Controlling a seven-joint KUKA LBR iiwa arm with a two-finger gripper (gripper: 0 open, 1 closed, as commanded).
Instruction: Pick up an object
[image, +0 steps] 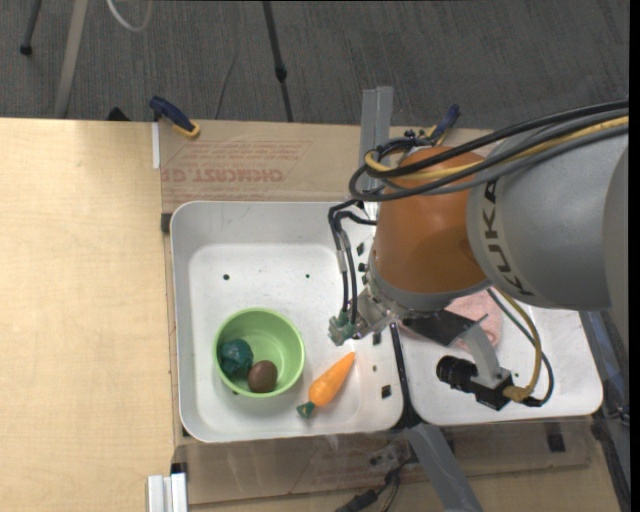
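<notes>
The two-finger gripper (345, 328) hung at the end of the grey KUKA arm with its orange band (425, 235), which reached in from the right and loomed large over the divide between the two bins, its wrist pointing down toward the right side of the left bin. Whether the gripper was spread or pressed together could not be told, since the arm's bulk hid most of it and just a small greenish-metal tip showed; nothing was visibly caught in it. Just near and slightly left of that tip lay one orange plastic carrot with a green stub (330, 383), tilted, resting on the floor of the left shallow white bin (200, 250) and apart from the gripper. To the carrot's left stood one light-green round plastic bowl (287, 340), and inside it sat two small things side by side: one dark teal lumpy ball (236, 355) on the left and one brown rounded ball (263, 376) touching it on the right. The right shallow white bin (560, 395) lay mostly under the arm; a pink soft-looking object (470, 308) showed there in part, too covered to identify. Black and yellow cables (530, 125) looped over the arm.
</notes>
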